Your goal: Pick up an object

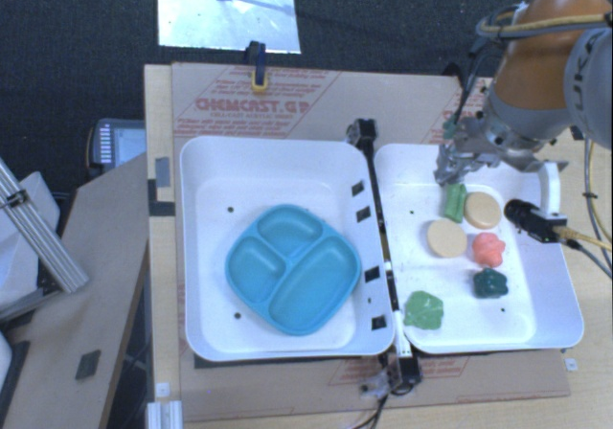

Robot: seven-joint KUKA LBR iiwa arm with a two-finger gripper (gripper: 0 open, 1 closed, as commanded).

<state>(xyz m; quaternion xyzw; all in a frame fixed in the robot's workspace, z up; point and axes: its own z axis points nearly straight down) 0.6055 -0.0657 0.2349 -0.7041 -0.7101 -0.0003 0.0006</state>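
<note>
The gripper [450, 171] is hanging low over the back part of the right bin [551, 322], near its rear-left corner, directly above the top end of the green stick [455, 202]. Cannot tell how the jaws stand; the wrist body is covering them from this slant, and nothing is showing between them.

The green stick is lying flat on the bin floor, long axis running roughly front to back, its right side touching or just beside the tan disc [483, 210]. A second, paler disc [446, 238] is sitting just in front of it. Further toward the front-right: pink lump [488, 249], dark green piece [489, 283]. The light green lump [423, 310] is resting near the front-left corner. The left bin [206, 169] is carrying a blue divided plate [290, 268].

Handling judgement: these are looking like toy food pieces, so probably light, stiff plastic or rubber, smooth and a little slippery, not fragile. The stick is narrow, so the best hold is likely across its short width at mid-length, fingers straddling its long sides. Risk: the tan disc crowding the right side is leaving little room for a finger, and a grab at the very end may be squirting the piece out.
</note>
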